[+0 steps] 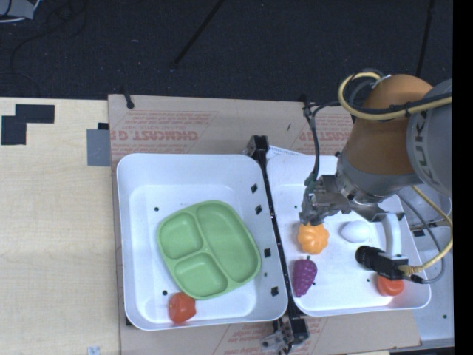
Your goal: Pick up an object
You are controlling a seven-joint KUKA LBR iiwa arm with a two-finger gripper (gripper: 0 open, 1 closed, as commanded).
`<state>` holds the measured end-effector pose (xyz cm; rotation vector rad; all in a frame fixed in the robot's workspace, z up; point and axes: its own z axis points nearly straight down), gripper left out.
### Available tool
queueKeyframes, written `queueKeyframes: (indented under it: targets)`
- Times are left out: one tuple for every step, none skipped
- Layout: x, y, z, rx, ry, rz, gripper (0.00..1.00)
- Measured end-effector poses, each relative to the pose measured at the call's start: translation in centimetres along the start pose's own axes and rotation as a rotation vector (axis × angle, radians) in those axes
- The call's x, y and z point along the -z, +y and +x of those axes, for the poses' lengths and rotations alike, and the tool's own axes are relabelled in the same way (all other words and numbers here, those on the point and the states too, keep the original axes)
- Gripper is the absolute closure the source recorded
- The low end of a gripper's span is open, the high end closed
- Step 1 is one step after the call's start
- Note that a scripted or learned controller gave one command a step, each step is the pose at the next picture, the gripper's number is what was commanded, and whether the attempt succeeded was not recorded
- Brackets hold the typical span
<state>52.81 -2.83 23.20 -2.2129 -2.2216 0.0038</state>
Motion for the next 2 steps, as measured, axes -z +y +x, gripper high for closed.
queueKeyframes:
  targets:
    - [0.8, 1.0, 5.4, 0.001, 0.000, -0.003, 1.00]
    - [1.1, 1.2, 10.9, 0.001, -0.001, -0.003, 1.00]
